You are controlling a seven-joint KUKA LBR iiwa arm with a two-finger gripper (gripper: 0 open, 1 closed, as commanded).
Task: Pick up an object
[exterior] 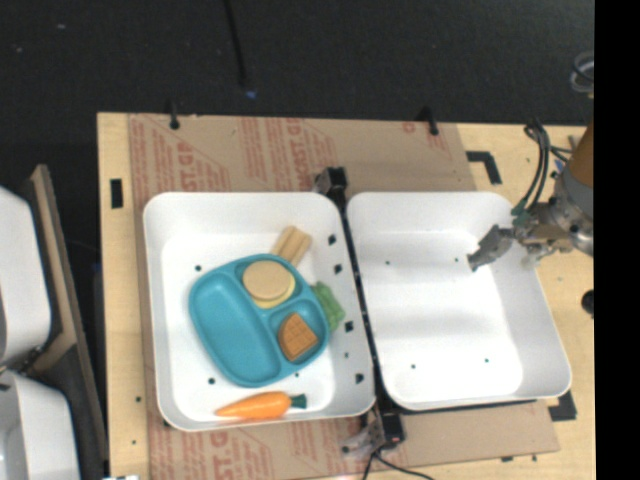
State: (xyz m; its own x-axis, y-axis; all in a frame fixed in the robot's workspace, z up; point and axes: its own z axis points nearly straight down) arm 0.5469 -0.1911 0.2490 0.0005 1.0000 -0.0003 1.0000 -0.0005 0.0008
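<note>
Camera view: fingers point(483, 252) at right of frame over right bin point(520, 368), state unclear; tray point(228, 328) in left bin point(165, 268)

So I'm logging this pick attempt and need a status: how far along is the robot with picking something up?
Nothing looks done yet. The blue tray, the carrot, the round cookie, the waffle piece and the wooden block all lie in the left bin. In hand: the gripper sits over the right bin, near its right side, with no object between its fingers. Left: cross to the left bin, grasp, lift.
</note>
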